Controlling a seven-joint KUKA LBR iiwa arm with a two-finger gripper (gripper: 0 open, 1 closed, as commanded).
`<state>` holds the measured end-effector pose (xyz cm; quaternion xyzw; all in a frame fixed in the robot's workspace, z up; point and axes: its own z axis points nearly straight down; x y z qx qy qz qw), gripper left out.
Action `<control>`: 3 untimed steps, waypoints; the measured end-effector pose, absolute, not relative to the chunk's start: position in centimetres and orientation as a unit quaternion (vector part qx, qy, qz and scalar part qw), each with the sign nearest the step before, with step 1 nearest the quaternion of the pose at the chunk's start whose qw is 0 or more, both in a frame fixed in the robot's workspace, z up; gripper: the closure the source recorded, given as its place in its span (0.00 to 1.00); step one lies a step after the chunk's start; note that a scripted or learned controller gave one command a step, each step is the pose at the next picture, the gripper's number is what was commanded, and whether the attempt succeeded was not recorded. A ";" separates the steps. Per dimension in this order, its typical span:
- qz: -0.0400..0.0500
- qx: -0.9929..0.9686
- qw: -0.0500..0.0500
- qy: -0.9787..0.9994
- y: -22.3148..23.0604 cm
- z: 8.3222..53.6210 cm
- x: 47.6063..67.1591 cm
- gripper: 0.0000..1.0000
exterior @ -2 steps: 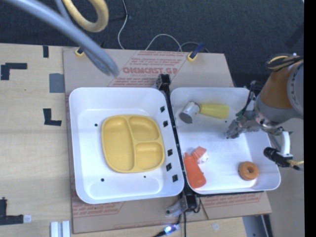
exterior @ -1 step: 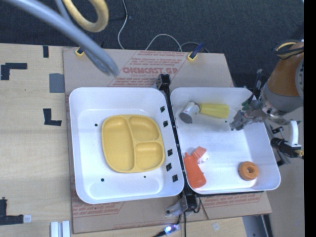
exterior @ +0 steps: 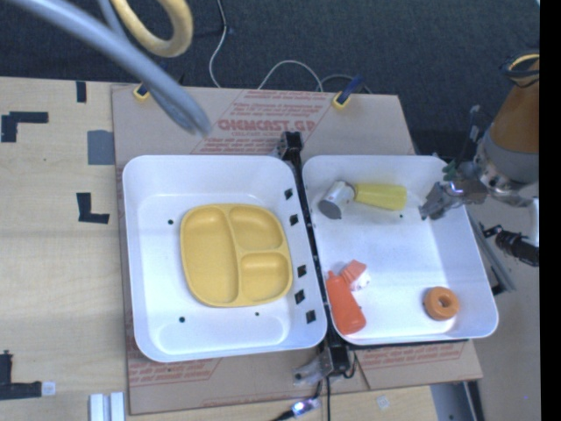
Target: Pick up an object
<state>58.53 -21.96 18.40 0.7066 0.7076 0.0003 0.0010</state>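
Wooden bench surface (exterior: 53, 261) fills the camera view, with dark carpet beyond its far edge. A brown cardboard sheet (exterior: 254, 123) lies on the bench and carries two shallow white bins side by side, their inner walls touching along a black divider.

Left bin (exterior: 145, 235): one yellow divided plate (exterior: 235, 254) sits near the centre, with three compartments facing up.

Right bin (exterior: 412, 253): four items.
- A yellow bottle with a grey cap (exterior: 364, 197) lies on its side at about 11 o'clock in the bin, cap toward the divider.
- An orange bottle (exterior: 344, 306) lies at about 8 o'clock, just beside the divider wall.
- A small orange-and-white piece (exterior: 353, 274) lies at the upper end of the orange bottle; contact cannot be determined.
- A brown doughnut (exterior: 441, 303) rests at about 4 o'clock, near the bin's right wall.

The arm (exterior: 517, 134) enters from 3 o'clock. The gripper (exterior: 436, 203) is above the bin's 2 o'clock corner, near the right wall and well apart from every item. Its dark fingers point toward the bin floor; whether they are spread or pressed together cannot be determined. No item is visible between them.

A yellow hose loop (exterior: 162, 16) and a grey tube (exterior: 131, 51) cross the view at 11 o'clock.
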 end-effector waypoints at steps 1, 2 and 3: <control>0.001 0.706 0.002 0.708 -21.7 23.2 59.6 1.00; 0.001 0.705 0.000 0.709 -16.2 24.2 60.3 1.00; 0.000 0.705 0.000 0.709 -11.1 24.9 60.8 1.00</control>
